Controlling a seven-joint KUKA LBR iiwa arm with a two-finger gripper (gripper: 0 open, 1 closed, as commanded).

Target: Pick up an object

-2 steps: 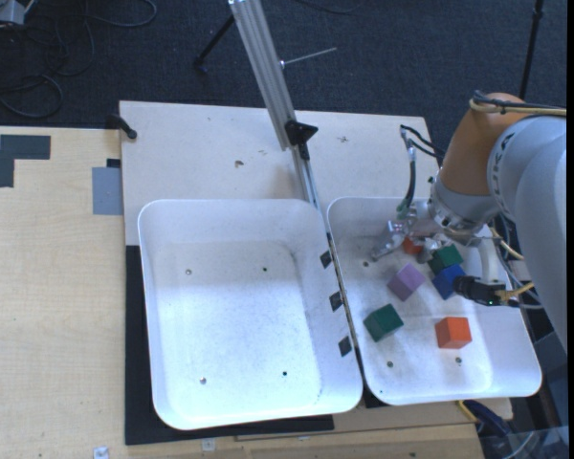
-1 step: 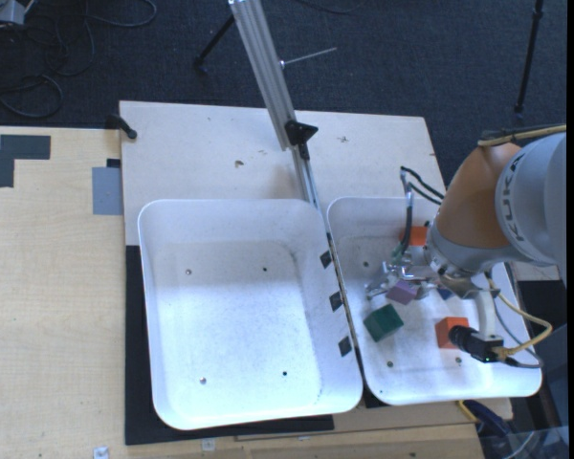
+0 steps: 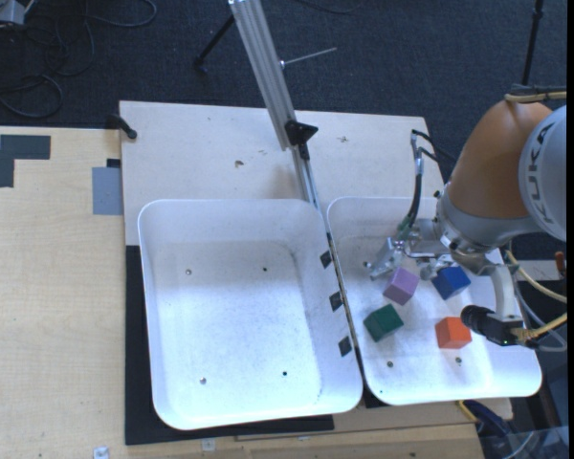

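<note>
The gripper [image 3: 394,256] was a cluster of bare metal parts hanging low in the right bin [image 3: 517,382], below the arm's [image 3: 502,175] smooth orange band and grey shell. Whether it was open or closed could not be told, and nothing could be seen held in it.

Four small blocks lay on the floor of that bin. The purple block [image 3: 401,285] sat just below the gripper, touching or nearly touching it, tilted so a corner faced the camera. The blue block [image 3: 451,281] lay just beside it to the right, partly under the arm. The green block [image 3: 384,322] rested lower, near the bin's left wall, and the orange block [image 3: 452,333] lay to its right, close to a black cable end. All four looked matte, with flat faces and sharp edges.

Both bins were shallow white trays with rounded corners and speckled floors; the left bin [image 3: 158,285] had a few dark dots on its floor. A ribbed metal rail [image 3: 268,75] slanted down to the seam between them. The bench [image 3: 38,285] at left was pale wood.
</note>
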